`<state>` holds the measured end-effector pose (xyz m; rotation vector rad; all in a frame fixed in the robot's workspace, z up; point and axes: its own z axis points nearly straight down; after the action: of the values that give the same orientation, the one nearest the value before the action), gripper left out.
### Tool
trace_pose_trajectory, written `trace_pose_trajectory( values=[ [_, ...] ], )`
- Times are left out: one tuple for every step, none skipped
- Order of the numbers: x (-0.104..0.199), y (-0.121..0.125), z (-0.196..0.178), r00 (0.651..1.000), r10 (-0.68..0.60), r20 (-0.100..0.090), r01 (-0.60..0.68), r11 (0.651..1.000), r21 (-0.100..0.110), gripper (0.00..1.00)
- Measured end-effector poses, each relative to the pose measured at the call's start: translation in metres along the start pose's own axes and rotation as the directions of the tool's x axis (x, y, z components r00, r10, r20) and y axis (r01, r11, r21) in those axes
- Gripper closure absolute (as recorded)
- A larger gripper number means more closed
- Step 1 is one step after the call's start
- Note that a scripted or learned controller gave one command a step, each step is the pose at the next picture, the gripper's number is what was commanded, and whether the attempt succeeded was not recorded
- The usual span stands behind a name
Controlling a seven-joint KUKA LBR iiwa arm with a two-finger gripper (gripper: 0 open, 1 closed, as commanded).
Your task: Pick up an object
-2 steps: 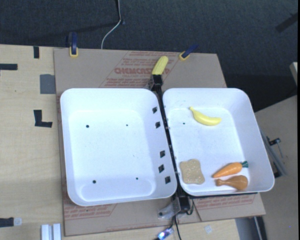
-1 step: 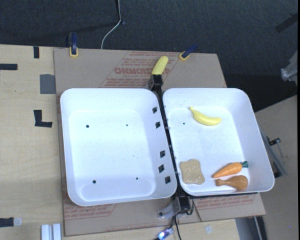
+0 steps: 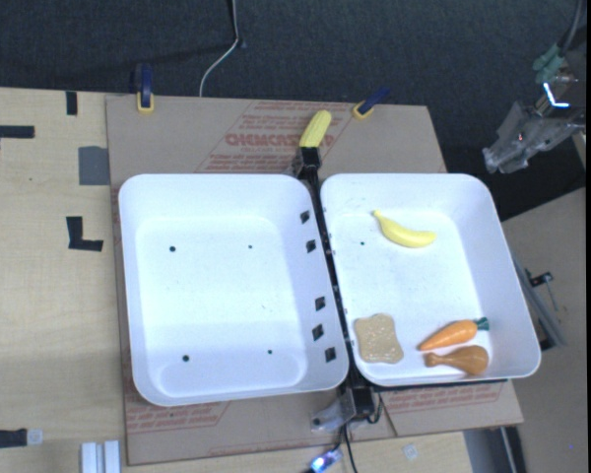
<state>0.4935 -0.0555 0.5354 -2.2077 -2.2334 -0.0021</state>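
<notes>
While fingers [image 3: 512,151] seem raised, banana [image 3: 405,232] lies apart.

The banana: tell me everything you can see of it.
The banana is small, plain yellow and smooth, plastic-looking like a toy. It lies flat in the right bin, in the far half, curved with its ends turned up toward the bin's back wall; the left end tapers to a thin tip. It touches only the bin floor, apart from the other items.

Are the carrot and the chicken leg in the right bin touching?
Cannot tell. In the camera view the carrot lies right above the chicken leg with no plain gap, but no plain contact either.
</notes>
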Motion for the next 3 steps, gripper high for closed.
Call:
trace_pose_trajectory(
  values=[
    [0.099,-0.009,0.001,1.0,-0.001,0.0,0.001,1.0,0.001,1.0],
    [0.079,-0.004,0.127,1.0,0.013,0.004,-0.013,1.0,0.015,1.0],
    [0.052,-0.012,0.285,1.0,0.014,0.004,-0.014,1.0,0.02,1.0]
  ],
)
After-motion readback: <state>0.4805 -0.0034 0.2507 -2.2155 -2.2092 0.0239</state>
